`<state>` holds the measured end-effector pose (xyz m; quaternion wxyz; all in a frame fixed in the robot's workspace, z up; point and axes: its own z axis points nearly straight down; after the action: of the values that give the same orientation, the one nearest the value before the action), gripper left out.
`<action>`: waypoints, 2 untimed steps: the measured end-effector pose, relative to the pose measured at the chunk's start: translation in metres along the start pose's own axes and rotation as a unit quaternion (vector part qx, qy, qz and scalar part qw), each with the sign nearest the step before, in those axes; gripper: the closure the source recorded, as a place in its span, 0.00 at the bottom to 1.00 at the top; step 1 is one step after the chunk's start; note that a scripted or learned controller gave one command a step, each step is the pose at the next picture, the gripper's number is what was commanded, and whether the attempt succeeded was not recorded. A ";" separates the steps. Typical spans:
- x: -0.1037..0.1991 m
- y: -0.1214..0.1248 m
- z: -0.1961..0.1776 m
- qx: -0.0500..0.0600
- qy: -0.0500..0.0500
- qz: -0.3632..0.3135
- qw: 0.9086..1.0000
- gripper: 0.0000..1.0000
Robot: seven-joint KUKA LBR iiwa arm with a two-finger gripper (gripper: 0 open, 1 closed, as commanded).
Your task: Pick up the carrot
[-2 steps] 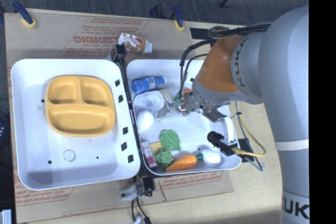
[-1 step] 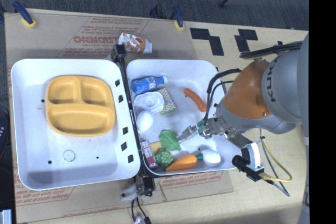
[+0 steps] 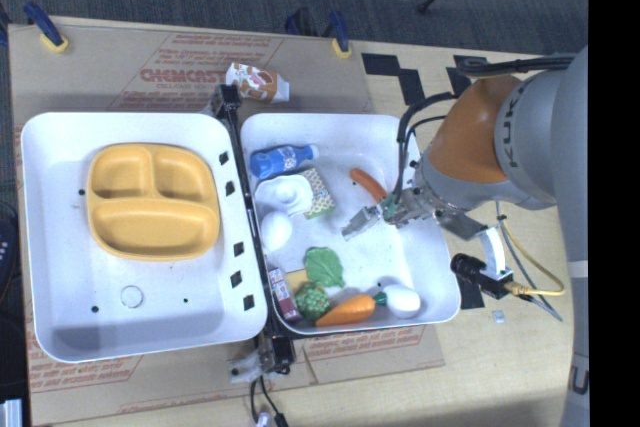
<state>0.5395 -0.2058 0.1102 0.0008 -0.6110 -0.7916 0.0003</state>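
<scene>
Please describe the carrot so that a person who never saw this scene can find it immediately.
Look at the right white bin, along its near wall at the bottom of the view. The carrot lies there on its side, between the green toy vegetables and a white egg. It is the long orange piece with a green tip, larger than the thin orange piece higher up.

Even overhead light; slightly soft

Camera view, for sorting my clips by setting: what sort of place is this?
Most likely a robot lab test bench. A grey arm reaches over two white bins, clamps hold cardboard to the bench, and the right bin holds toy food such as a carrot.
</scene>
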 end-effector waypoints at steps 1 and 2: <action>0.001 0.062 -0.055 0.000 0.000 0.044 0.999 0.00; 0.006 0.080 0.015 -0.001 0.000 0.139 0.990 0.00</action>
<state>0.6149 -0.1796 0.0954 -0.0003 -0.7154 -0.6988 -0.0005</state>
